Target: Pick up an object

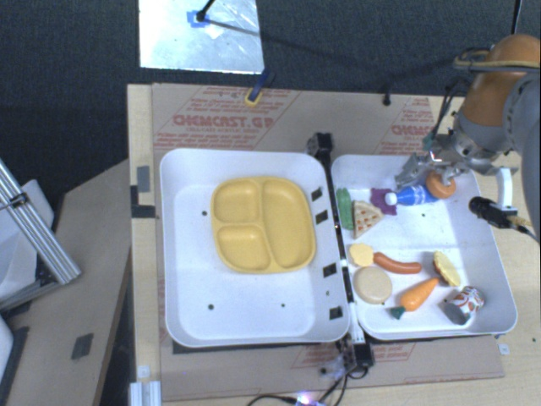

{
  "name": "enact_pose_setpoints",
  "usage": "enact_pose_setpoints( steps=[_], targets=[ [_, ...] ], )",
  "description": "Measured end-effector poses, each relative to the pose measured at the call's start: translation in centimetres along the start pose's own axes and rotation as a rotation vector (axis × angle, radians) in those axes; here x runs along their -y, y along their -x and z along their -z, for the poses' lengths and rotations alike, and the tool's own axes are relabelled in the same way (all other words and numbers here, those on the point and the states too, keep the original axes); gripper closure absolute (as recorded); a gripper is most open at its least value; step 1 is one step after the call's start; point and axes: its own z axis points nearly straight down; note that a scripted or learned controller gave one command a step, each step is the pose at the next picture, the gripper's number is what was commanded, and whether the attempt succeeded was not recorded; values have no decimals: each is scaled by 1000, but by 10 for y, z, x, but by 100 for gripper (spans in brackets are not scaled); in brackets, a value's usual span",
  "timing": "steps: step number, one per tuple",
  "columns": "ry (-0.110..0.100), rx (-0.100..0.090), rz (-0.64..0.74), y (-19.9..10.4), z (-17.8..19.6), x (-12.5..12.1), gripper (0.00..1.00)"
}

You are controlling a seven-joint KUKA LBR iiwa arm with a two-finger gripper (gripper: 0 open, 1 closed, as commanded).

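Although the grey two-finger gripper (pixel 420 169) hangs low over the blue plastic bottle (pixel 414 195) in the right white bin (pixel 490 252), whether it is clenched cannot be told, so the pick appears unfinished.

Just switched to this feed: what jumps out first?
The yellow three-compartment plastic plate lies alone in the left white bin. The right white bin holds a scatter of toy foods, among them an orange carrot and a red sausage. The end effector sits over that bin's far edge.

Right bin (pixel 494 265) crowded; left bin (pixel 182 227) open around yellow plate (pixel 260 224).
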Motion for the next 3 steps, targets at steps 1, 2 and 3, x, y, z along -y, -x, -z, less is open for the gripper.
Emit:
enact_pose_setpoints(
  steps=[1,2,3],
  targets=[
    [3,10,1,4,12,0,100],
    [16,-1,6,-2,63,-9,100],
    [16,0,6,-1,108,-10,100]
  ],
)
